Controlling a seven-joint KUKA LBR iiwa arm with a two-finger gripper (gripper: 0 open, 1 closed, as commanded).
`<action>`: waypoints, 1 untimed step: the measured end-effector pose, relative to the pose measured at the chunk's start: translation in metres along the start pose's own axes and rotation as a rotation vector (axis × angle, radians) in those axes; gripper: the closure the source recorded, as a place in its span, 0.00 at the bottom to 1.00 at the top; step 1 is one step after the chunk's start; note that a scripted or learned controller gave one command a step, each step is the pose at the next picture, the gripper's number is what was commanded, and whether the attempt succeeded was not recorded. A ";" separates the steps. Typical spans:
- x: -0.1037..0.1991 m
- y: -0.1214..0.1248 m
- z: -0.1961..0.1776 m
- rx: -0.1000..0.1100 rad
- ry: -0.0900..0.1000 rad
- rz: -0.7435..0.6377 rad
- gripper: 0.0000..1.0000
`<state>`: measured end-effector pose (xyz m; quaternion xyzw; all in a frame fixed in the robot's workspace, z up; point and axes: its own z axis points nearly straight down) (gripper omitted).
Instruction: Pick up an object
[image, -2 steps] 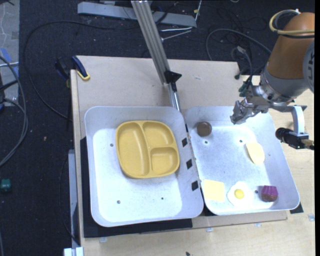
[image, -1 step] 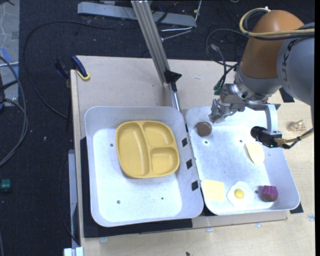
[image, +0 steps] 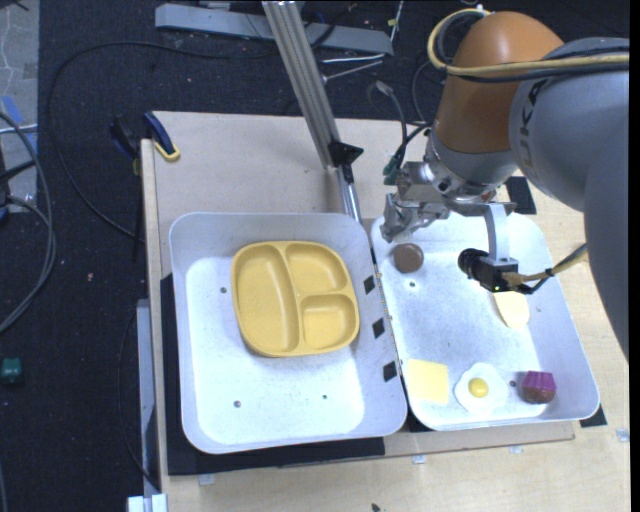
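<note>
Two bins sit side by side. The left bin (image: 200, 400) holds a yellow tray (image: 295, 297); the right bin (image: 570, 350) holds the loose pieces. The gripper (image: 402, 228) hangs low at the right bin's 11 o'clock corner, just above a small brown ball (image: 407, 258), which looks like the nearest thing to pick. Whether the tool is released or clenched I cannot tell, since the wrist hardware hides its tips, and nothing shows as grasped.

The ball lies close to the wall between the bins. My worry is that a descent there could strike this rim or wall, or push the ball sideways so it rolls off toward 6 o'clock. A round piece also slips easily if the closing is off centre. The cable (image: 495, 235) looping from the wrist to a black part (image: 478, 265) hangs over the bin and might drag across a pale wedge (image: 513, 308) at 3 o'clock.

The ball looks round, so it has no clear long axis and points no particular way; any approach angle should serve equally.

Farther off, near the bin's 6 o'clock edge, lie a yellow slab (image: 428, 380), a fried egg (image: 479, 388) and a purple piece (image: 538, 386), well apart from the gripper.
</note>
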<state>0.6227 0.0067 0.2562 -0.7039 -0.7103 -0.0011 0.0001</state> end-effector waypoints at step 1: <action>0.052 -0.007 0.001 0.002 0.000 0.001 1.00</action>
